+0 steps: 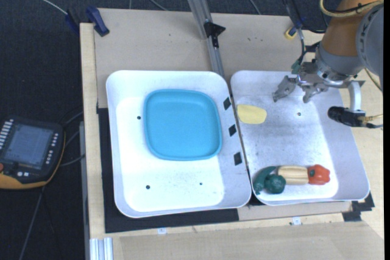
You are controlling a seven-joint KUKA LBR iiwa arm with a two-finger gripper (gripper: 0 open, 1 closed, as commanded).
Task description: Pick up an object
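Tool (pixel 297 87) hangs over right bin's (pixel 341 149) far end, fingers spread, nothing btwn them. Nearest pick: yellow piece (pixel 251 114), poss. soft toy food, by bin's left wall. Looks light, low, smooth; grip across narrow width. Wooden pin w/ red end (pixel 300 175) lies at near edge.

No text, label, brand or number can be read anywhere. The pendant (pixel 27 150) left of the bench has a lit screen, but its contents are too small and blurred to make out.
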